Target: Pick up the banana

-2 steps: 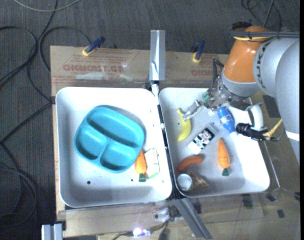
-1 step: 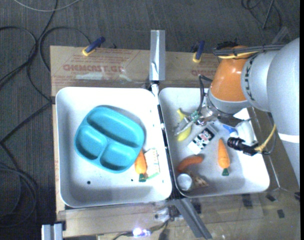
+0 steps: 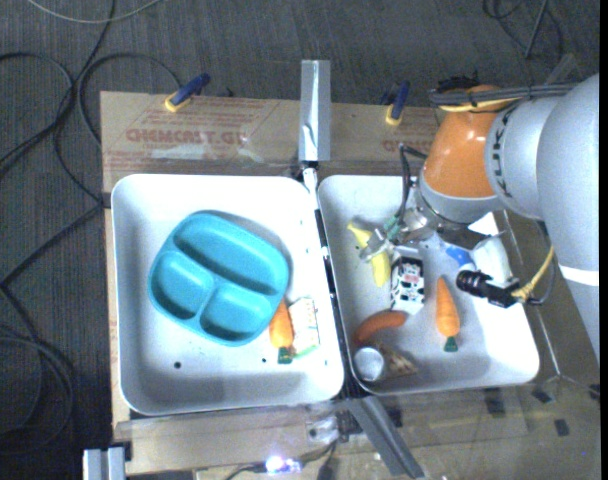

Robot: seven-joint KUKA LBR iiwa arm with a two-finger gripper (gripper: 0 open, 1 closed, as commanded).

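The banana point(image 3: 375, 254) is lying in the right bin point(image 3: 504, 368), directly at the gripper point(image 3: 387, 238); whether the jaws are apart or clamped cannot be told. A carrot point(image 3: 445, 313) and sausage point(image 3: 381, 325) are resting below the jaws.
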